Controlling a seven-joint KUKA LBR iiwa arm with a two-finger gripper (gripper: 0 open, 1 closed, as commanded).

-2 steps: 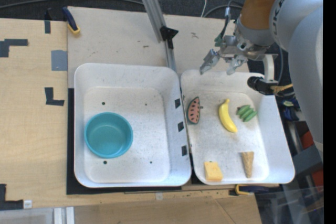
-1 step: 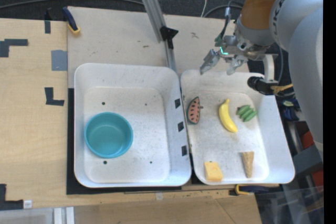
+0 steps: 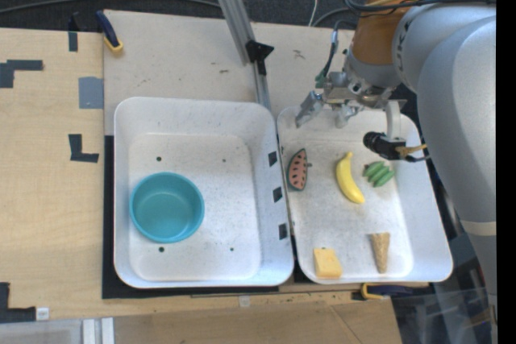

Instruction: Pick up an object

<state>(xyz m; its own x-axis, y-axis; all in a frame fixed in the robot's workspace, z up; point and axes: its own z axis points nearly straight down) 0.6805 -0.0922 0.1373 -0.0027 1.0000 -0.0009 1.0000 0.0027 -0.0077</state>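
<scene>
My gripper (image 3: 325, 113) hangs over the far end of the right bin (image 3: 426, 231), open, with nothing between its two fingers (image 3: 306, 110). Below it in that bin lie a watermelon slice (image 3: 298, 169) near the left wall, a yellow banana (image 3: 348, 179) and a green vegetable piece (image 3: 378, 173) in the middle. A yellow cheese block (image 3: 326, 263) and an ice cream cone (image 3: 380, 251) rest near the front edge. The gripper touches none of them.
A blue bowl (image 3: 167, 207) sits in the left bin (image 3: 201, 118). A slanted metal pole (image 3: 232, 2) stands behind the bins, close to the gripper's left. The arm's grey body (image 3: 455, 93) overhangs the right bin's right side.
</scene>
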